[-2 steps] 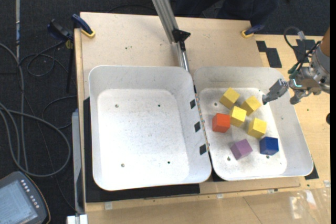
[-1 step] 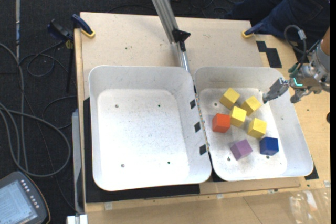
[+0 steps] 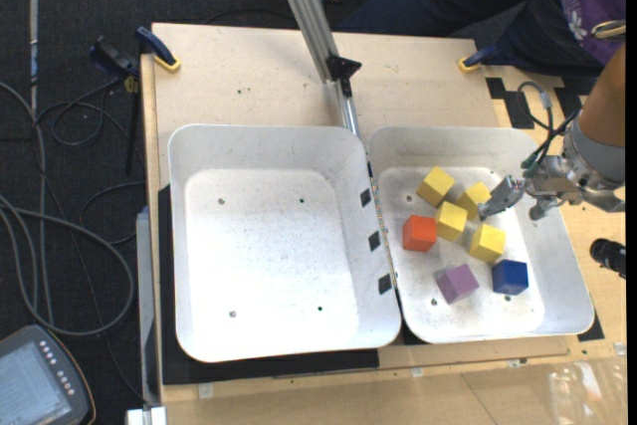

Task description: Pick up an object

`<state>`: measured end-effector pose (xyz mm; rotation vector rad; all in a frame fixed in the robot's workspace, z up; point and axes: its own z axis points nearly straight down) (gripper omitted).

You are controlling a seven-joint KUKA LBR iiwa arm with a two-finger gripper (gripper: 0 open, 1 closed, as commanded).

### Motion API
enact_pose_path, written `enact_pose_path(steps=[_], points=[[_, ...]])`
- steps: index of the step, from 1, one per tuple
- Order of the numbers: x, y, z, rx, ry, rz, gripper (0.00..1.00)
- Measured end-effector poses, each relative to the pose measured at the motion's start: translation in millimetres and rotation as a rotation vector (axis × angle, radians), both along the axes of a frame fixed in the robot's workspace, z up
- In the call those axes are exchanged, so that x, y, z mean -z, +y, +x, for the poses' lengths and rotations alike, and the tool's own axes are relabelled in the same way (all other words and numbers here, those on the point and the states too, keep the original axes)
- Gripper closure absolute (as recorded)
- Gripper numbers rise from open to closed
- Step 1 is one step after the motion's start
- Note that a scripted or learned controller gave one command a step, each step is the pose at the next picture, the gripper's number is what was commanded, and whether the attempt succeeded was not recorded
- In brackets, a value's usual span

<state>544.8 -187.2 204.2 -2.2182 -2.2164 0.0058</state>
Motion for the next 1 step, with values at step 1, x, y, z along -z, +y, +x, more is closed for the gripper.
enact_pose_path(steps=[1], points=[[44.0,-1.1,-4.2,0.000,-0.001,0.000,0.00]])
